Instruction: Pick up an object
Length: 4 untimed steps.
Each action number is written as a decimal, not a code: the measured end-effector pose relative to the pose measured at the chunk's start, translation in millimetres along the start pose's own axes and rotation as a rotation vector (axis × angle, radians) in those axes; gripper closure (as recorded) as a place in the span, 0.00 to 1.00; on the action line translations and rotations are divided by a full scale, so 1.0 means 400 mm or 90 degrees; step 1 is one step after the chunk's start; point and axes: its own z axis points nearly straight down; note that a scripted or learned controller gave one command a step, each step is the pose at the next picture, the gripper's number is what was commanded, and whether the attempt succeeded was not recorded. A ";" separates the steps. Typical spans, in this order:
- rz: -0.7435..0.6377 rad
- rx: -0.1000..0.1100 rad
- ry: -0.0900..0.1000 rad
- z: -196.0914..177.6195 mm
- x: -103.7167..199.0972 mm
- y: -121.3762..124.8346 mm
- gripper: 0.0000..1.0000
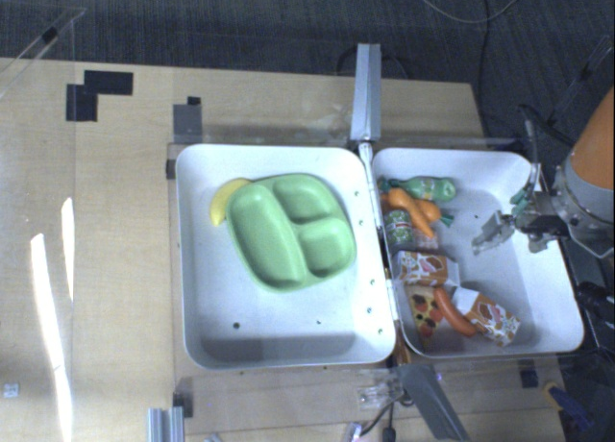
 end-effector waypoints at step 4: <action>-0.136 -0.001 0.002 0.389 0.005 0.328 1.00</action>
